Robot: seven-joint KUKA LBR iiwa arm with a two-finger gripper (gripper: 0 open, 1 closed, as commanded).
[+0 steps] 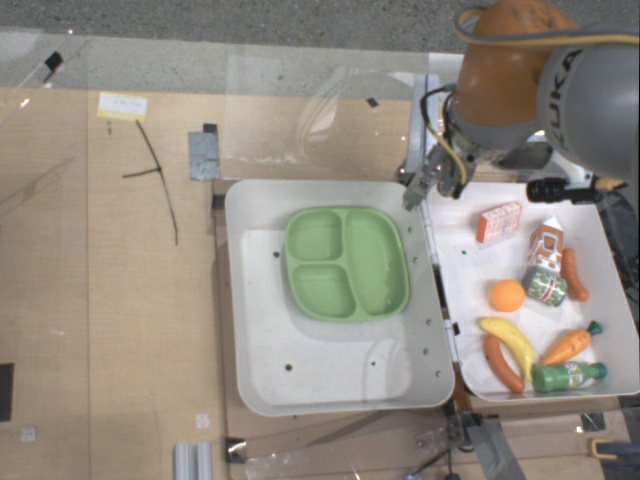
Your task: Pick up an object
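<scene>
Two bins on worktop (110, 268): left bin (250, 368) has a green tray (346, 264); pickables sit in right bin (455, 268), e.g. orange (508, 295), banana (510, 341). Hand (428, 183) hangs over the bins' shared edge w/ nothing visibly held; can't tell how far open.

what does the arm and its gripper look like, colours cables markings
The arm is a bulky rounded grey housing with dark lettering on its side, and a glossy orange band above the wrist. Thin cables, some yellowish, loop around the wrist. The gripper is small, metallic grey and narrow, tapering to a point.
</scene>
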